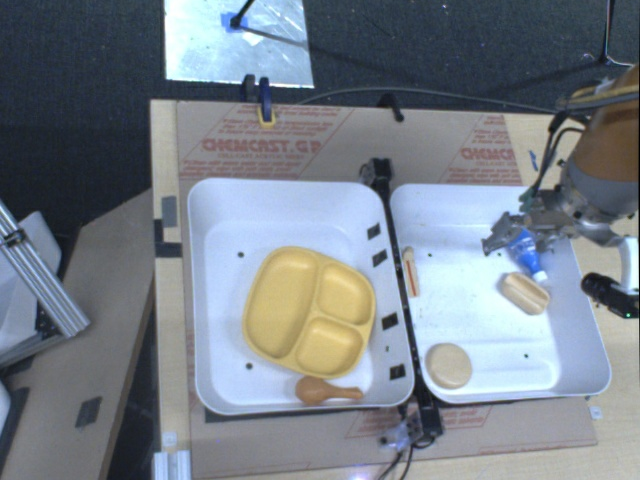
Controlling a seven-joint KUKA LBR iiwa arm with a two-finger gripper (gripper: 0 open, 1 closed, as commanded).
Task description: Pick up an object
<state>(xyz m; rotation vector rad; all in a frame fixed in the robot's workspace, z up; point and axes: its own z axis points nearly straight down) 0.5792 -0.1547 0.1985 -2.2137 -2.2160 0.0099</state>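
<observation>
Nearest to the camera, a round tan disc [449,365] is lying by the front wall of the right bin [590,368], and a small brown drumstick-shaped toy [325,391] is resting at the front of the left bin [215,258], just beside a yellow divided plate [310,312]. Further back in the right bin, a tan bread-like block [525,293] is sitting, with a blue and white tube [527,258] just behind it. The claw [512,236] is hovering over that tube, close to the bin's far right side; I cannot tell how far it is opened, and nothing is looking lifted. So the picking is, I judge, not yet done. The middle floor of the right bin is giving open room, while the right wall is standing near the arm.
</observation>
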